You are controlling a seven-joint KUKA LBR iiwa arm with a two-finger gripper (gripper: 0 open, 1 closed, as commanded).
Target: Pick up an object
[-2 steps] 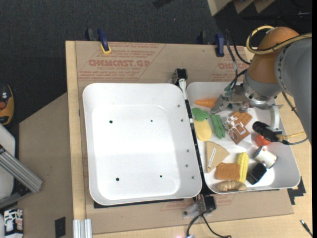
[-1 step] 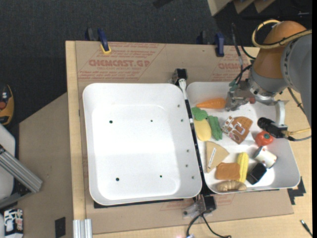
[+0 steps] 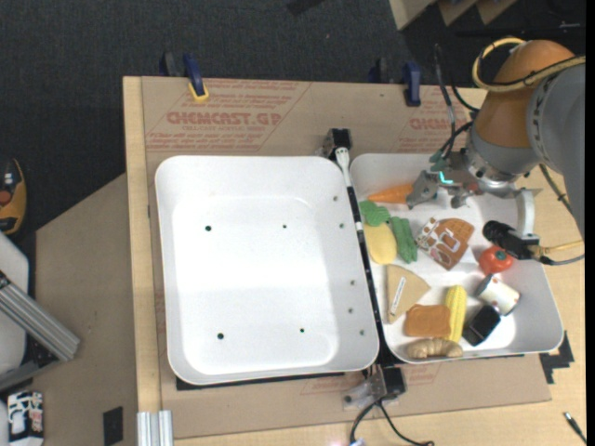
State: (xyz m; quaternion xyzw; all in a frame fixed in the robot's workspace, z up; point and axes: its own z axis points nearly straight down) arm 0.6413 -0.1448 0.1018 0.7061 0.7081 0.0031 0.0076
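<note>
Objects (image 3: pixel 446 240) lying packed in the right bin (image 3: pixel 548 328), none lifted clear. Starting at the left: sitting on the bench (image 3: pixel 139 249), the left bin (image 3: pixel 251 179), wide and white, showing four dark dots on its floor. Touching it along a shared edge, the right bin. Crowding against that near wall: a green piece (image 3: pixel 375 214), a yellow piece (image 3: pixel 379 244), a green pod (image 3: pixel 403 238), with an orange carrot (image 3: pixel 395 194) lying above them. Further right: a beige wedge (image 3: pixel 406 291), a toast-coloured slab (image 3: pixel 428 321), a knobbly tan lump (image 3: pixel 432 348) at the lower rim, a yellow corn cob (image 3: pixel 456 309) standing just beside the slab. Then a black block (image 3: pixel 482 325), a white cylinder (image 3: pixel 500 294), a red tomato (image 3: pixel 495 259).

Hovering over the bin's upper part, just right of the carrot: the hand (image 3: pixel 435 186), hanging from the arm (image 3: pixel 521 110). Too small and dark for telling whether apart, together or clamped on anything. Hiding the bin's far right corner: the arm's bulk.
</note>
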